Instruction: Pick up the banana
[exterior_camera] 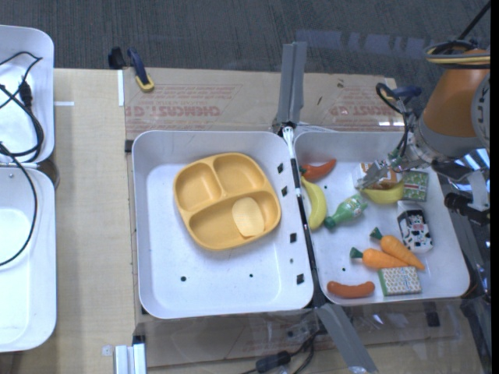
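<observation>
Both white bins (156,232) look like smooth, faintly glossy plastic, the yellow divided plate (204,184) a matt plastic, the banana (315,202) and carrots (390,254) shiny moulded toys, on brown cardboard (195,100) over pale wood (86,209)

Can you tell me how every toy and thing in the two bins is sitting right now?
Banana: lying at the right bin's left wall, untouched.
Yellow plate: flat in the left bin, pale piece in one section.
Green bottle: lying on its side.
Carrots: lying together.
Sausage: flat near the front edge.
Gripper: low over a yellow toy at the bin's back.
</observation>
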